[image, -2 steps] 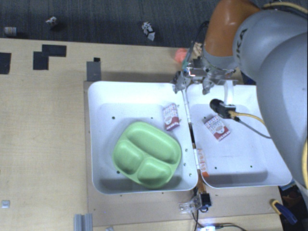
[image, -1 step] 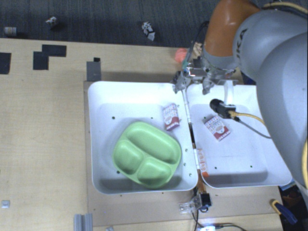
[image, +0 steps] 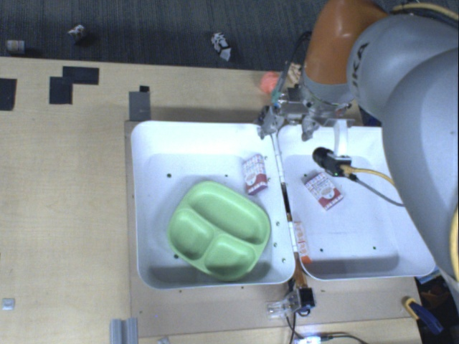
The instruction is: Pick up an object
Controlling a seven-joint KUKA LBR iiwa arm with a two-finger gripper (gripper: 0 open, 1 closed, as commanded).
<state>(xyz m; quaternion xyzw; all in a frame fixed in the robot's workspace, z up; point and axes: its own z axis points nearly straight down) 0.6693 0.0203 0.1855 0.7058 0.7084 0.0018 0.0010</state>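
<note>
So the pickable stuff is split across the two bins. The left bin [image: 143, 192] has a green divided plate [image: 219, 228] sitting tilted toward its near edge, taking up most of the floor there. Just past the plate, up against the bin's right wall, is a small red-and-white packet [image: 254, 174], propped a bit on its side.

The right bin [image: 373, 256] has another red-and-white packet [image: 323, 190] lying flat near the middle-left of its floor. There's also a narrow red-and-white strip [image: 298, 239] lying along the divider where the two bins meet, toward the near edge; can't really tell which bin it belongs to.

The gripper [image: 290, 124] hangs over the far edge of the bins, right about where the two bins' far corners meet. The fingers hang down with a gap between them and nothing in there, so they're apart and not holding anything. A black connector with a yellow cable [image: 373, 178] trails from the wrist across the right bin.

On the tabletop [image: 64, 206] beyond the bins' far edge there's a pinkish-orange blob [image: 269, 82] just beside the arm, can't tell what it is. A few black marks sit near the tabletop's far left corner.
</note>
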